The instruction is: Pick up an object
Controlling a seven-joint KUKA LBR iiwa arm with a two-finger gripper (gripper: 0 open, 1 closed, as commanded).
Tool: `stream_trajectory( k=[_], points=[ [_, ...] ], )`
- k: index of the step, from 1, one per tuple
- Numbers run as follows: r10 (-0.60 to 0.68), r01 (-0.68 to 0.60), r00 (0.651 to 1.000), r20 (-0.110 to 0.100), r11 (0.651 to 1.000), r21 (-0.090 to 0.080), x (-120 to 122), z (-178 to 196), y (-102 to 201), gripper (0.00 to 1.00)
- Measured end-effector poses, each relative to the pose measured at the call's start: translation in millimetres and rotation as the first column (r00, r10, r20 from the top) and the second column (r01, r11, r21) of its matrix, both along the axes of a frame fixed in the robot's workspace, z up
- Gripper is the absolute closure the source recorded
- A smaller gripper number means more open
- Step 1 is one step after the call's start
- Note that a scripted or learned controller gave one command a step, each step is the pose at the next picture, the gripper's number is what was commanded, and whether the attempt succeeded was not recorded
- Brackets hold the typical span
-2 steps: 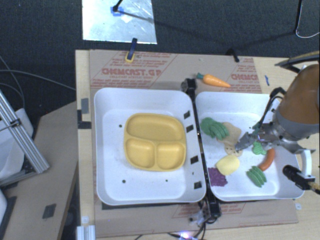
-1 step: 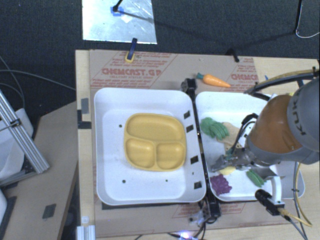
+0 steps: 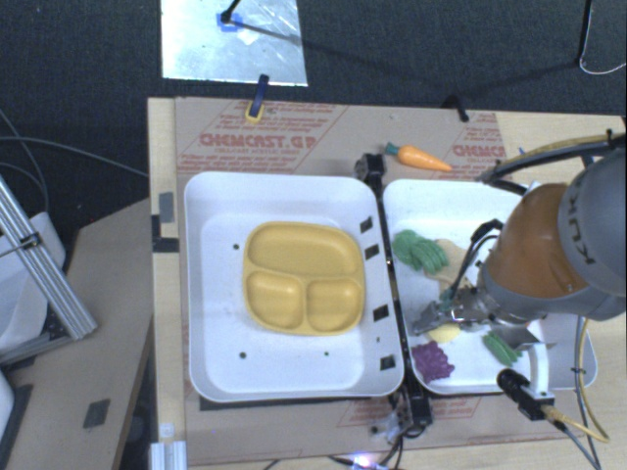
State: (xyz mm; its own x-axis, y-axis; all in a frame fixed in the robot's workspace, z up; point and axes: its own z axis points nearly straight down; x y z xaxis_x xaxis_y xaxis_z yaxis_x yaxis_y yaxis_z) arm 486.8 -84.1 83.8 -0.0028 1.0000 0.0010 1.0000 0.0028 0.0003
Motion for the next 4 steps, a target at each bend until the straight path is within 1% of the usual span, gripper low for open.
stream_trajectory(
  k=[1, 2, 3, 4],
  points=[
    [-0.004, 0.004, 1.0, 0.001, 1.0, -0.002, -0.4, 1.5, -29.0, 0.0],
    [0.003, -0.003, 1.0, 0.0, 1.0, 0.001, 0.1, 0.0, 2.8, 0.0],
    [-0.002, 0.002, 1.0, 0.001, 1.0, -0.001, -0.2, 0.4, -11.2, 0.0],
    [-0.002, 0.002, 1.0, 0.006, 1.0, -0.004, 40.7, 1.3, -45.6, 0.0]
  ],
)
